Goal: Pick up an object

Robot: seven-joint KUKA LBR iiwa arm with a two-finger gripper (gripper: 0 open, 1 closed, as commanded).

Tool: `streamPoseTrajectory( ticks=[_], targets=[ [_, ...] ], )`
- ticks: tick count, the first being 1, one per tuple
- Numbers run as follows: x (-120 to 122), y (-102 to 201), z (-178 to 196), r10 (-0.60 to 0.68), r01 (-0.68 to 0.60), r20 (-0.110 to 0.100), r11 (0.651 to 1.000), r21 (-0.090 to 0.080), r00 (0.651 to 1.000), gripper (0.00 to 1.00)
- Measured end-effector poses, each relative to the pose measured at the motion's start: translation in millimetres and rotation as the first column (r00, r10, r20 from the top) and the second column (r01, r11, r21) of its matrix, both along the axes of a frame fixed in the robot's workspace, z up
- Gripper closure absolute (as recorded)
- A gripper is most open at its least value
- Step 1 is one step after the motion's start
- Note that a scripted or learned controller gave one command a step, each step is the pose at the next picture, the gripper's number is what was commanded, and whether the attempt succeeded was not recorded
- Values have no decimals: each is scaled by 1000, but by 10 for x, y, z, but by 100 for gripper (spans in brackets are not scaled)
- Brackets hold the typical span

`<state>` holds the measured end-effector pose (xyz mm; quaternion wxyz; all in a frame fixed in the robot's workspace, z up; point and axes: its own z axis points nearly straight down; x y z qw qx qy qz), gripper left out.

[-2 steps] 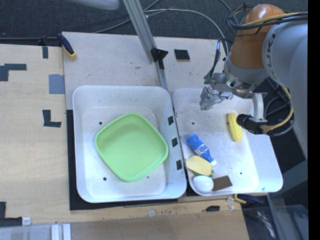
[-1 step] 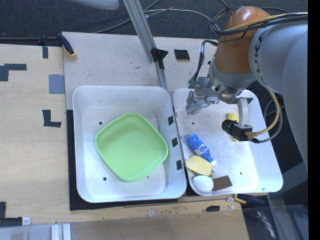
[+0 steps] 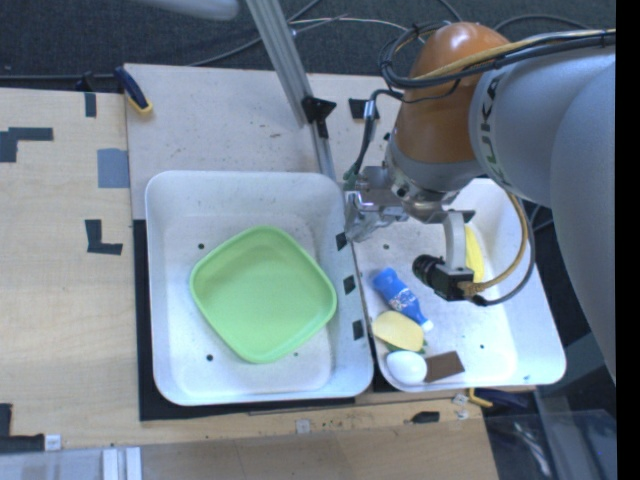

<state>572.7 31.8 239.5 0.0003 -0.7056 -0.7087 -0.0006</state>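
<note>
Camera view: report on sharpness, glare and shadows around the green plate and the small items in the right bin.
Camera view: soft overall, with small items a little blurry; the green plate is evenly lit with a faint sheen and no harsh glare; the arm's orange band carries a bright highlight; the blue bottle and white egg-shaped object cast only weak shadows on the right bin.

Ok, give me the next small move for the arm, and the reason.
Probably shift the hand toward the near end of the right bin and lower it. It sits over the divider between the bins, while the blue bottle, yellow piece and white egg lie closer to the bin's front.
</note>
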Motion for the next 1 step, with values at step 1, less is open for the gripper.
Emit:
streamPoseTrajectory(
  ticks=[1],
  targets=[
    [-250, 448, 62, -1, 1, -1, 1000, 0, 1000, 100]
  ],
)
